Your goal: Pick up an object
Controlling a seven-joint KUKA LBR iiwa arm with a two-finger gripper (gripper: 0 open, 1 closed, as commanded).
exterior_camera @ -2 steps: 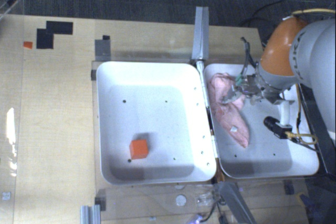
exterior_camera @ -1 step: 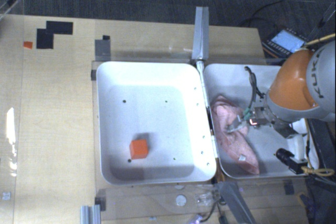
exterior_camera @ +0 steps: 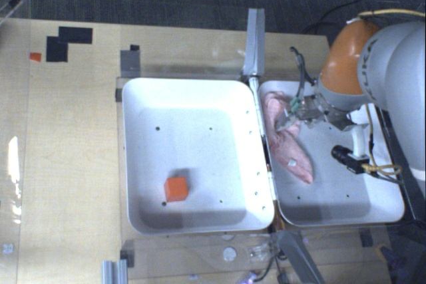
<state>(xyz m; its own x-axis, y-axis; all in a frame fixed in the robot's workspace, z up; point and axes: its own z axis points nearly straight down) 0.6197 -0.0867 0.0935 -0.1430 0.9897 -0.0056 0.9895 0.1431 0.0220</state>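
Camera view from above looks down on a pale wooden counter (exterior_camera: 66, 176) that carries two shallow white bins set side by side. A grey bar (exterior_camera: 253, 43) stands at the far end of the seam where they meet, and I place everything from it.

The left bin (exterior_camera: 200, 110) spreads out to the left of the bar. An orange cube (exterior_camera: 176, 189) sits on its floor near the corner farthest from the bar, alone and clear of the walls.

The right bin (exterior_camera: 346, 199) lies to the right of the bar. A limp pink cloth thing (exterior_camera: 296, 159) stretches along its floor, starting just below the bar's foot and running toward the near side, close to the wall the bins share.

The grey arm (exterior_camera: 393, 70), with its orange band (exterior_camera: 346, 60), reaches in from the side away from the bar. Its hand (exterior_camera: 291, 115) is down at the end of the pink cloth thing nearest the bar, against the fabric or just over it. From here I cannot tell whether the hand is clenched or released, nor whether it has hold of the cloth.

Far to the left of the bar, beyond the left bin, some flat black shapes (exterior_camera: 66, 42) and a small orange square (exterior_camera: 34, 57) lie on the counter.
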